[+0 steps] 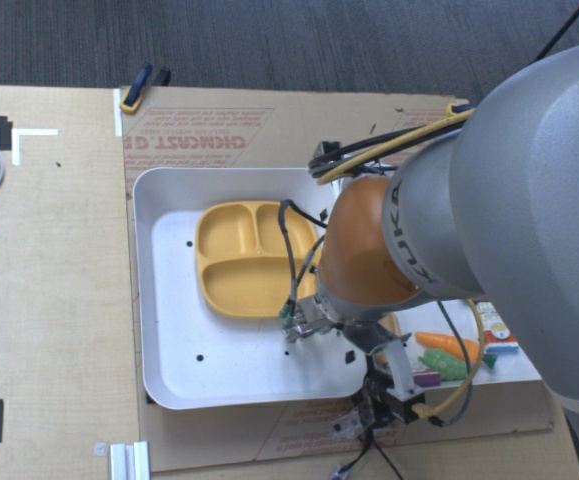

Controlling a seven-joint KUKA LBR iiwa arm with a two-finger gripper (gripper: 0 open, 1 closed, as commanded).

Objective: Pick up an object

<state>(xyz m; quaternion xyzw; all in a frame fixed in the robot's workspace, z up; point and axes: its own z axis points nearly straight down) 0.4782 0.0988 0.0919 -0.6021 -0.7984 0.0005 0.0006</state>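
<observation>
Jaws are buried under the arm's orange band (364, 248), so I cannot tell their state. One yellow divided plate (244, 258) lies in the white bin (169, 368), its right edge covered; one carrot (447, 345) peeks out beyond.

A divided plate (249, 258) lies in the bin (169, 358), toward its twelve o'clock wall. The arm (469, 218) reaches in from three o'clock, over the plate's edge. At four o'clock of the plate — under the arm — lies a carrot (447, 345).
</observation>
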